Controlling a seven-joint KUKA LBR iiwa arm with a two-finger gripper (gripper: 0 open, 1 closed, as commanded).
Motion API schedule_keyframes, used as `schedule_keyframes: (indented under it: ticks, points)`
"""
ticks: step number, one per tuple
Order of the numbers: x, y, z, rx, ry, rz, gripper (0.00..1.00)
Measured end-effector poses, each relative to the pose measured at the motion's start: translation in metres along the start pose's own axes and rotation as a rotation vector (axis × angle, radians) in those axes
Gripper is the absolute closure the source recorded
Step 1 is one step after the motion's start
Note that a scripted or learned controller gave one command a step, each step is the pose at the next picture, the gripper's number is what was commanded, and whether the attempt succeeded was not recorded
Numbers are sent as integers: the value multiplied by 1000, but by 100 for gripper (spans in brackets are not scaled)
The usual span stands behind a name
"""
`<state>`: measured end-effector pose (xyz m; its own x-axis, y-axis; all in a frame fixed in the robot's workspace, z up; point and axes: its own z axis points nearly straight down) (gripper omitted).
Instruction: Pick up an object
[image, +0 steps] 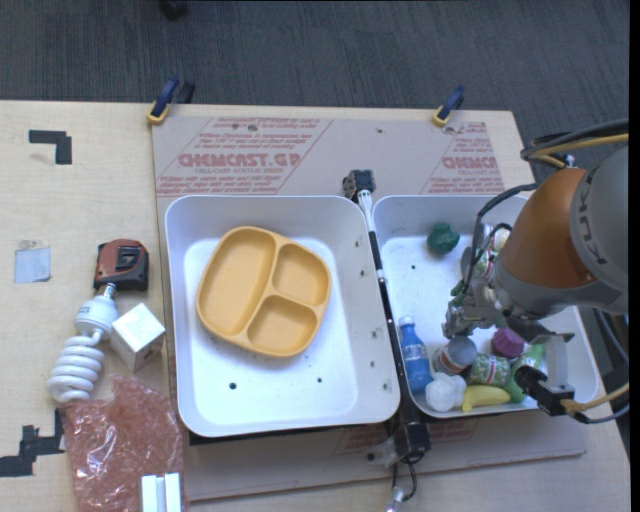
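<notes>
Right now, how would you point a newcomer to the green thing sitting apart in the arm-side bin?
Find the right-hand white bin, the one the arm reaches into. Near its far rim lies a small dark green lump, alone on bare white, away from the pile by the blue bottle.

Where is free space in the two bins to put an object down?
Left bin: bare floor runs along the near wall, below the yellow divided plate. Right bin: bare floor lies left of the green ball, above the blue bottle. Its near corner, around the banana, is crowded under the arm.
</notes>
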<state>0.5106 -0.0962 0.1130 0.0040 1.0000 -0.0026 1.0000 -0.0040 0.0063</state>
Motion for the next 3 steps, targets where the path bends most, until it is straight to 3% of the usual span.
schedule_keyframes:
  ticks: [1, 2, 3]
  points:
    - [0, 0, 0, 0, 0, 0, 0]
    - [4, 55, 21, 6, 2, -6, 0]
    - [3, 55, 11, 6, 1, -8, 100]
